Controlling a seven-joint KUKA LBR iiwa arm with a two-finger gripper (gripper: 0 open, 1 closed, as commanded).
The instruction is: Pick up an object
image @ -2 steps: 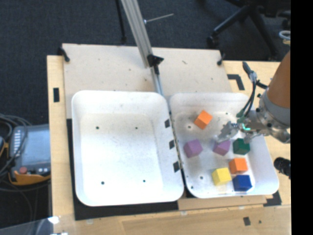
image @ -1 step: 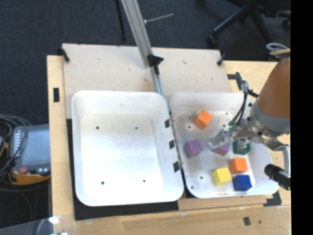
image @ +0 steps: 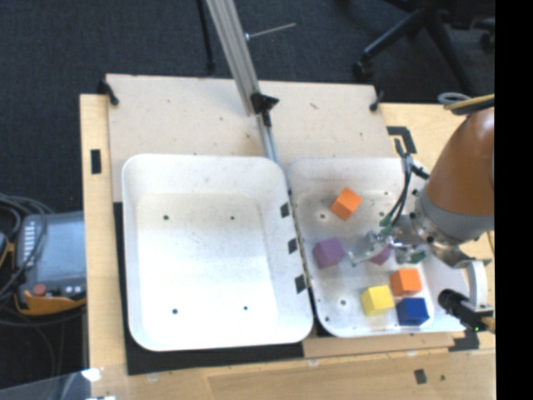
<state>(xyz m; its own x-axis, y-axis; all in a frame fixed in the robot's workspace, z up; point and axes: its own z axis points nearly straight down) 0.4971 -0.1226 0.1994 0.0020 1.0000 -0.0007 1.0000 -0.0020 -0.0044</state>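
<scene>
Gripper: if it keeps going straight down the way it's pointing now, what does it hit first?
Probably the small purple piece sitting right at the gripper tip, or the right bin's floor next to it. Depth is hard to judge from this slant. The larger purple block lies off to the left, out of that line.

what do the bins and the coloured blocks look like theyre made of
Bins: likely thin moulded plastic, white, smooth, with rounded corners and raised rims. Orange block, purple block, yellow block, blue block: matte solid colours, possibly foam or painted wood; the view leaves that open.
</scene>
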